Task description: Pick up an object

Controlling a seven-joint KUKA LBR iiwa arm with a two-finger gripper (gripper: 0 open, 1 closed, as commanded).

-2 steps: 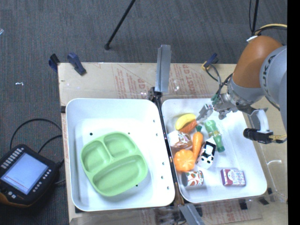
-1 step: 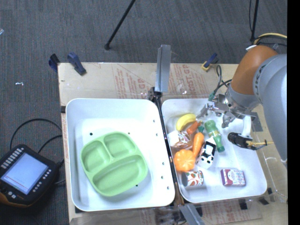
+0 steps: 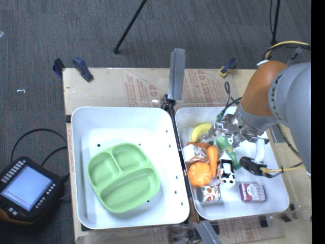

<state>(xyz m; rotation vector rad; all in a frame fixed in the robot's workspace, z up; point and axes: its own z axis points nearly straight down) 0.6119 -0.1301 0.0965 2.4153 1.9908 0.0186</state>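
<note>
While a green tray (image 3: 123,183) fills the left bin (image 3: 81,117), toys (image 3: 208,166) crowd the right bin (image 3: 277,200).

Grey arm (image 3: 297,93), orange wrist band, yellow cable (image 3: 284,46) overhead.

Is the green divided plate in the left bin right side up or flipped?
Right side up: the green plate shows its three hollow compartments facing the camera.

Glossy green plastic divided plate (image 3: 123,177) in smooth white plastic bin (image 3: 81,197); printed cardboard over desk (image 3: 132,85); matt carpet floor (image 3: 61,24).
</note>
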